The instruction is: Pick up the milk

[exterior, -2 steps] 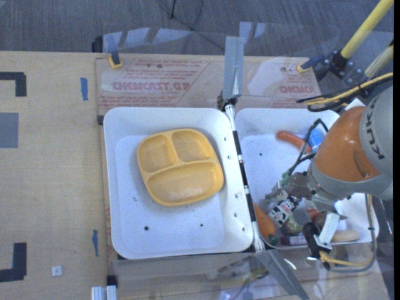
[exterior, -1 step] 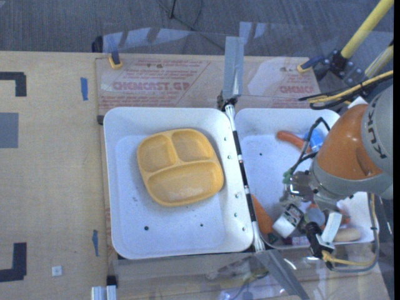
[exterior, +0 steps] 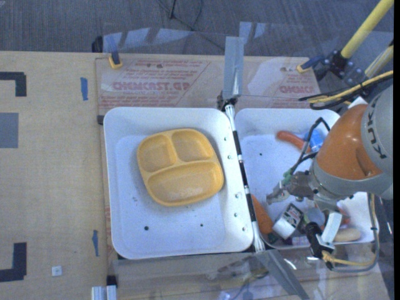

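One small milk carton [exterior: 289,220] lies tilted just below-left of the claw [exterior: 304,212], whose state I cannot tell.

Yellow 3-compartment plate [exterior: 180,166] in white left bin [exterior: 125,230]; orange carrot [exterior: 291,139] in white right bin [exterior: 262,144]; orange-banded grey arm [exterior: 350,155].

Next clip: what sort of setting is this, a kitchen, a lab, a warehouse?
Most likely a robotics lab bench, not a kitchen. Two white bins sit on a taped wooden bench, a yellow divided plate lies in the left one, and cables trail beside the grey and orange arm.
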